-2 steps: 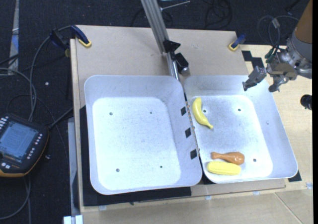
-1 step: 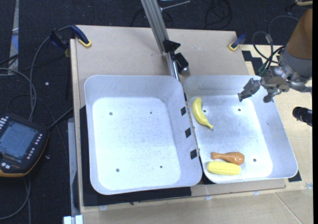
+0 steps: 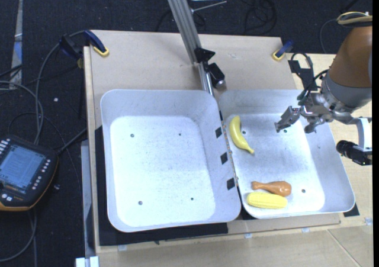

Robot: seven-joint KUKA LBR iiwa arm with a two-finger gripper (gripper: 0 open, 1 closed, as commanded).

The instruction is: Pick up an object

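Jaws stand spread apart with nothing between them: one finger angles out toward the view's left, the other points down and right, and the white bin floor shows in the gap. The gripper (image 3: 299, 121) hangs over the upper right part of the right bin (image 3: 331, 168), above bare floor, well apart from all three objects in that bin. Behind it the wrist and the grey arm (image 3: 349, 91) run off toward the view's right edge, with the orange band (image 3: 355, 52) above the wrist; black cabling loops beside the wrist on its left side. Objects in the right bin: a banana (image 3: 239, 134) lies near the bin's left wall, in the upper left part, curved, its long axis running roughly top to bottom of the view. At the bin's near edge lie a brown chicken drumstick toy (image 3: 273, 187) and, just beside it toward the front rim, a yellow corn cob (image 3: 266, 200); whether these two touch I cannot tell. The left bin (image 3: 118, 135) sits next to the right bin, their inner walls overlapping at the centre, where small black marks line the seam. Both bins rest on a pale wooden bench (image 3: 148, 58) with yellow clamps (image 3: 100, 51) at its far corners. A slanted metal pole (image 3: 186, 23) rises from the bench's far centre. On the dark floor at the view's left lies a teach pendant (image 3: 23, 171) with a lit screen.
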